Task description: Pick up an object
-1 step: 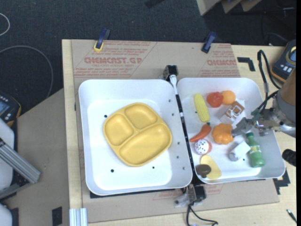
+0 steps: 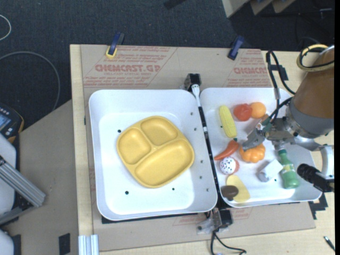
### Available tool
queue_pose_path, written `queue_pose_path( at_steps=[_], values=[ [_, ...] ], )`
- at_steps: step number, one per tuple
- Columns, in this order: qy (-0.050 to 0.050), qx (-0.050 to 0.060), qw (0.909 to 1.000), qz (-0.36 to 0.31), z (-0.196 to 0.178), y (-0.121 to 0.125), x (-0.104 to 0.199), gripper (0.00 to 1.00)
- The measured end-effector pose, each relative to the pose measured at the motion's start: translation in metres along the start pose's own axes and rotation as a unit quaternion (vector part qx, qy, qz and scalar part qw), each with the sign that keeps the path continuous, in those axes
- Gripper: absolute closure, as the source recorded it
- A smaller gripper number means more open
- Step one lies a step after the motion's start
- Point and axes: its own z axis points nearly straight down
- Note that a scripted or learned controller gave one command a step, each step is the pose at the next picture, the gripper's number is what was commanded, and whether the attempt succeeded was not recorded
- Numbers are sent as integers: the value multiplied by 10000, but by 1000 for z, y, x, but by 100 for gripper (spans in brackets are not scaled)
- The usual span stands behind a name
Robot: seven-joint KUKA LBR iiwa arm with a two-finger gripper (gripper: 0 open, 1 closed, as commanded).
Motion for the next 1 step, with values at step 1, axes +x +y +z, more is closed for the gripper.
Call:
queue_pose_path(
  at_steps=[1],
  values=[
    [2, 12, 10000, -3, -2, 2, 68, 0]
  ],
)
